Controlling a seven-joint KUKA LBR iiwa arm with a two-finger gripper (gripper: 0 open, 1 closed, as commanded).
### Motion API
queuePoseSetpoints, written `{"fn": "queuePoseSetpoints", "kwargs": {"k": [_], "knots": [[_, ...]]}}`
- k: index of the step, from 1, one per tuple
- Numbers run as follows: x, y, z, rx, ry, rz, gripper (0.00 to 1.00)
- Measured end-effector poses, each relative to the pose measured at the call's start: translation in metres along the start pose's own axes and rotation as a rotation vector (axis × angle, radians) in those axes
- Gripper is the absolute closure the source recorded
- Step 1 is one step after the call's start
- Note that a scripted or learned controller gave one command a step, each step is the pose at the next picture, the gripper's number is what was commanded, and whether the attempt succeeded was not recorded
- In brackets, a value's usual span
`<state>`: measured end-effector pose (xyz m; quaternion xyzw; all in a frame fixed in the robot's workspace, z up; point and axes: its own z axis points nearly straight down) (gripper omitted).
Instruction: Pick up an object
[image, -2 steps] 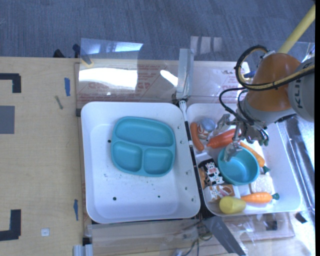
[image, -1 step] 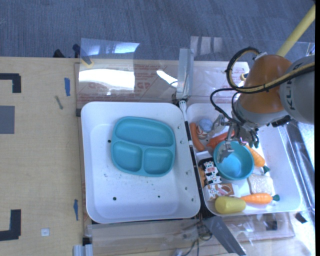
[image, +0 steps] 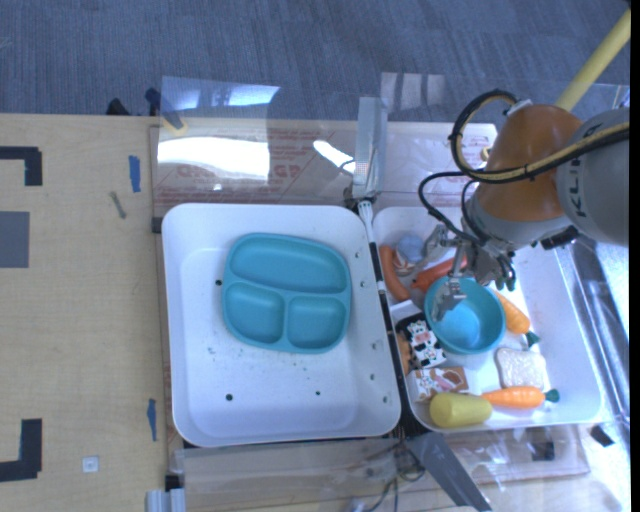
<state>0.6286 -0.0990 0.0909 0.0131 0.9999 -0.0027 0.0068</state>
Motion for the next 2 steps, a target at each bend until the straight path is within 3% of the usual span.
{"fn": "queuePoseSetpoints", "kwargs": {"k": [1,2], "knots": [[-0.006,-0.005,-0.018,0.010,-0.023,0.000,1.00],[-0.017,-0.001,-0.179,-0.003,-0.011,0.164,1.00]]}}
